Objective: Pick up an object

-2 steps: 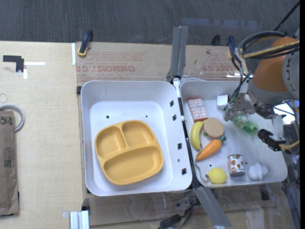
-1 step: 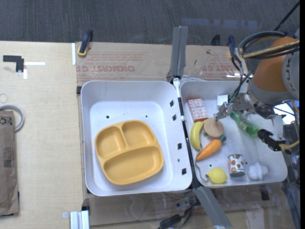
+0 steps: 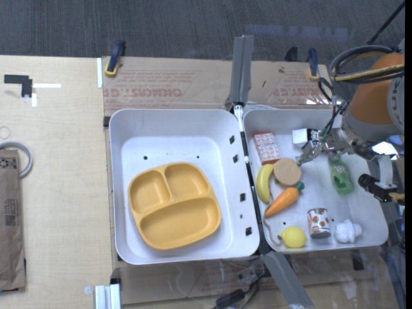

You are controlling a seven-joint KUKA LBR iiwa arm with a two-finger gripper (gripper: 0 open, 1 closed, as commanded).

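Note:
My gripper (image 3: 311, 152) hangs low in the right bin (image 3: 380, 237), near its back. It is just right of and above a round tan disc (image 3: 287, 171) and left of a green bottle (image 3: 341, 176). A small white block (image 3: 299, 136) lies just behind it. A red and white box (image 3: 266, 148) and a banana (image 3: 264, 182) lie along the bin's left side. An orange carrot (image 3: 283, 200), a lemon (image 3: 293, 237), a small can (image 3: 318, 223) and a white lumpy object (image 3: 346, 231) lie toward the front. I see nothing held.
The left bin (image 3: 122, 172) holds a yellow divided plate (image 3: 174, 205). The arm's orange band (image 3: 376, 92) and black cables hang over the right bin's back right corner. A grey divider post (image 3: 241, 69) rises between the bins. A brown bag (image 3: 9, 211) lies at the far left.

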